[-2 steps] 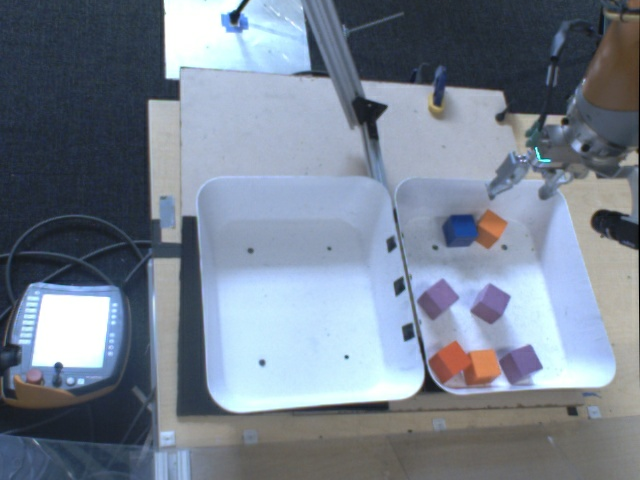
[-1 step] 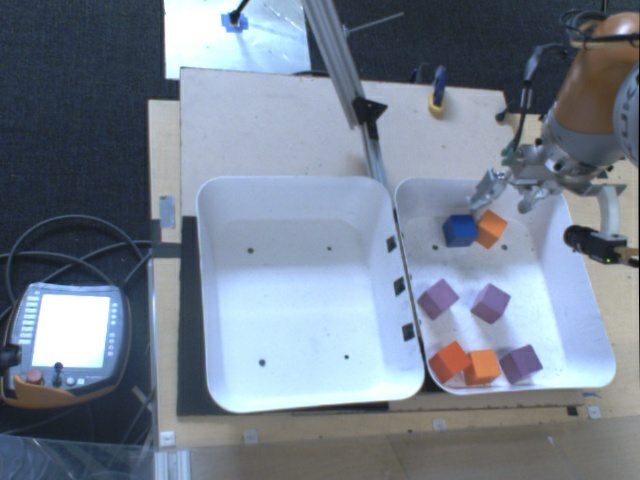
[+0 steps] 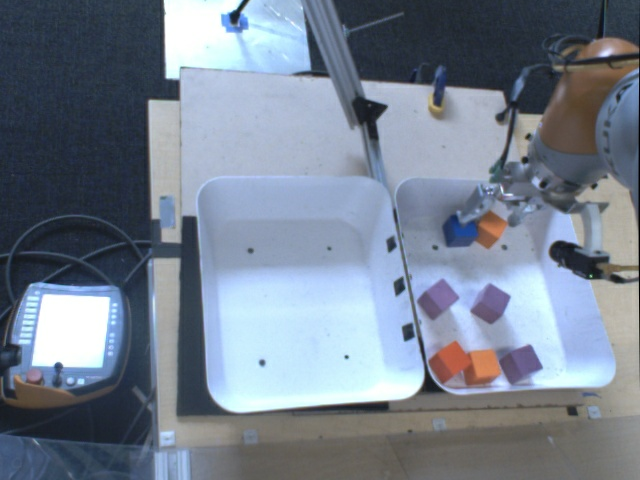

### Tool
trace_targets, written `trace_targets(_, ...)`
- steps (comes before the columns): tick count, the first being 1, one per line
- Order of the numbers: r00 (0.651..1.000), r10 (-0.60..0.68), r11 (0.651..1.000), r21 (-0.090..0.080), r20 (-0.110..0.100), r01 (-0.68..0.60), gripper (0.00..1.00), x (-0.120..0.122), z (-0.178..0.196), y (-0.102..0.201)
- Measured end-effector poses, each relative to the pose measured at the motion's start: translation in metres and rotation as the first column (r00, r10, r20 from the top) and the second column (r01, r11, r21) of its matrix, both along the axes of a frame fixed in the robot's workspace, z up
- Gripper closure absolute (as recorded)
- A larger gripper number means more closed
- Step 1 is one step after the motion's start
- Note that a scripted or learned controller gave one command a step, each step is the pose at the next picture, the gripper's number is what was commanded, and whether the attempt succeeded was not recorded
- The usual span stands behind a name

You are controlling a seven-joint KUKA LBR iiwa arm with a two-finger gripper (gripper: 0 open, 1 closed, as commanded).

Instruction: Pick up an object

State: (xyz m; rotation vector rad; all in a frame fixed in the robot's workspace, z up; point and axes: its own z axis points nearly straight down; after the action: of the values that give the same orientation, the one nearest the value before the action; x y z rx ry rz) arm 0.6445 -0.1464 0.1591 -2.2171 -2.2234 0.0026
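Seemingly low in the right bin [image 3: 575,363], pincer [image 3: 487,211] over blue cube [image 3: 459,231] and orange cube [image 3: 491,230], grip unclear.

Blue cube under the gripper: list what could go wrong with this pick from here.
1. The blue cube touches an orange cube right under the gripper; the fingers may catch both or knock one aside.
2. Both cubes lie near the back wall of the right bin, so a pushed cube could jam against it.
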Motion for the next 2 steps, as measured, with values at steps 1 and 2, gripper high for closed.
trace_targets(1,1.000,0.001,1.000,-0.003,0.007,-0.001,0.00,0.003,-0.038,0.000)
trace_targets(2,1.000,0.002,1.000,-0.004,0.014,-0.002,1.00,0.005,-0.023,0.000)
